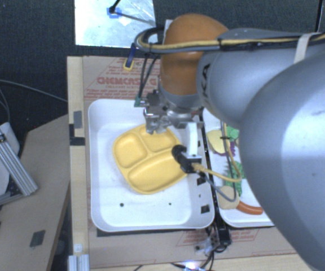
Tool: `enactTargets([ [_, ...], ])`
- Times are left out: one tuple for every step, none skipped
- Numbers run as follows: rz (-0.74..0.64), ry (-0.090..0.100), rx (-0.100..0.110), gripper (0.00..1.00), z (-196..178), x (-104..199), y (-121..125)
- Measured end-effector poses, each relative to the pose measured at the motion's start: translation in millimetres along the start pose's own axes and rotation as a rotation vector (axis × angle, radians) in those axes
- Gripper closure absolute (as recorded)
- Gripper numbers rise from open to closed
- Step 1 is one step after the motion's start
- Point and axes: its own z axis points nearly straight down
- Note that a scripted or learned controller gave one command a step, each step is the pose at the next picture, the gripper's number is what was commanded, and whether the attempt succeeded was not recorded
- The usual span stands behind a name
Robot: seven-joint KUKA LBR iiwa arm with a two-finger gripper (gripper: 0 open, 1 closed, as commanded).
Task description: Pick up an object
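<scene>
One grey arm (pixel 275 112) reaches in from the right and covers much of the right side of the view, with its orange band (pixel 188 52) above the wrist. The gripper (pixel 158 123) points down at the far edge of a yellow divided plate (pixel 147 160); whether it grips anything I cannot tell. The plate lies in the left white bin (pixel 112 208), a little tilted, near the bin's right wall. The right bin (pixel 247 219) is partly hidden by the arm and holds some small things, among them an orange-red one (pixel 249 209). Both bins stand on brown cardboard (pixel 109 78). Dark floor lies beyond, and a shiny sheet (pixel 114 13) is at the top.
</scene>
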Motion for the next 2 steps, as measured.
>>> enactTargets([
  [0.012, -0.006, 0.011, 1.00, 9.9, -56.6, -29.9],
  [0.004, -0.004, 0.007, 1.00, -1.3, -53.5, -27.8],
])
